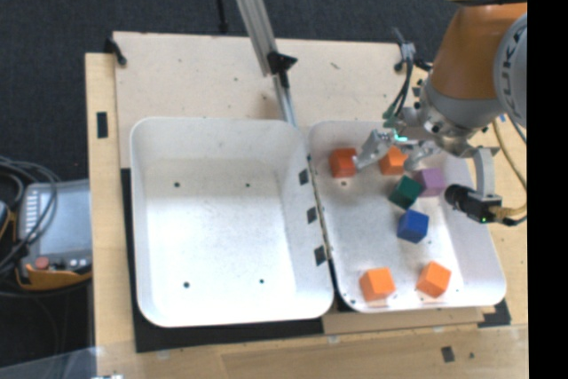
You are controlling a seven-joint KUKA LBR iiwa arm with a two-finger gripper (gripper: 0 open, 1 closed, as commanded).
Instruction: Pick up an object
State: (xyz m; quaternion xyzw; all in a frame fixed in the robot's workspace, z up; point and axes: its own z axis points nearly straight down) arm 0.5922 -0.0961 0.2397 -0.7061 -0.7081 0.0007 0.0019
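The claw [395, 152] stands wide around one orange cube [391, 161]; the red cube [343, 163] just beside its left finger could be pushed away.

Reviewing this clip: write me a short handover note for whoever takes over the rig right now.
Gripper: low over the far end of the right bin, between two orange blocks; finger state unclear.
Also in that bin: green block, purple block, blue block, two more orange blocks near the front.
Done: nothing visibly lifted.
Left: grasp one block and raise it.
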